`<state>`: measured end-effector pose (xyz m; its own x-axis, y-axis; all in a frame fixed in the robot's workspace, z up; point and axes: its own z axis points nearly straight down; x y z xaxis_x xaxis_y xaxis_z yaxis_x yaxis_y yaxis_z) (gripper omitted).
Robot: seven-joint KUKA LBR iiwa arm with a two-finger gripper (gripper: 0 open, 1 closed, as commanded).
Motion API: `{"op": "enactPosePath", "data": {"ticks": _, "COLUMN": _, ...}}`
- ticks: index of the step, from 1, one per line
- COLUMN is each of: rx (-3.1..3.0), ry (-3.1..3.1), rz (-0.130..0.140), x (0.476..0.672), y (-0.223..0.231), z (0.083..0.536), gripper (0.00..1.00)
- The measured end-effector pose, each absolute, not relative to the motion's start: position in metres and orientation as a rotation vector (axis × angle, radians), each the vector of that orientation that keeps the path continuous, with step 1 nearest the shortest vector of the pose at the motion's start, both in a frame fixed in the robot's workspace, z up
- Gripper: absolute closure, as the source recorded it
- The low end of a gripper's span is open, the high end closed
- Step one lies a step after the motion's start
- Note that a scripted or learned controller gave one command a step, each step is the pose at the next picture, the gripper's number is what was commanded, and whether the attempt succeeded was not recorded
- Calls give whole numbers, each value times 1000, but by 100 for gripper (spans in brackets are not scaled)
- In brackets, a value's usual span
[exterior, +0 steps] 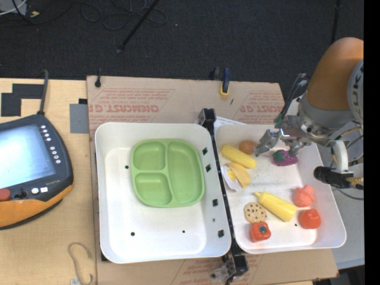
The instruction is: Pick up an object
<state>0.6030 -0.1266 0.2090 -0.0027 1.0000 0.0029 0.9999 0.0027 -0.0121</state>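
Grey arm in from the right, gripper (280, 142) hovering over the right bin (332, 230)!

Fingers are spread apart with nothing between them, one tip near the orange ball (247, 146), the other just beside the purple toy (285, 157) at the far end of the bin. Plenty to choose from: corn cob (238, 157) and pale yellow slices (238, 174) by the divider, a yellow bottle-shaped toy (276, 205) mid-bin, cookie (255, 212) and red pepper (259, 231) at the near edge, pink lump (304, 196) and red tomato (309, 219) to the right. Over in the left bin (113, 218), a green divided plate (167, 173) sits alone.
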Motion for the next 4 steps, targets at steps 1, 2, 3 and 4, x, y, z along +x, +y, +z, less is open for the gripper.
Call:
{"op": "enactPosePath", "data": {"ticks": 1, "rx": -2208, "ry": -2221, "rz": 9, "x": 612, "y": -120, "z": 154, "gripper": 0}}
{"op": "enactPosePath", "data": {"ticks": 2, "rx": -2212, "ry": -2217, "rz": 9, "x": 612, "y": -120, "z": 107, "gripper": 0}}
{"op": "enactPosePath", "data": {"ticks": 3, "rx": -2222, "ry": -2222, "rz": -5, "x": 615, "y": -118, "z": 89, "gripper": 0}}
{"op": "enactPosePath", "data": {"ticks": 4, "rx": -2226, "ry": -2218, "rz": -7, "x": 616, "y": -119, "z": 98, "gripper": 100}}
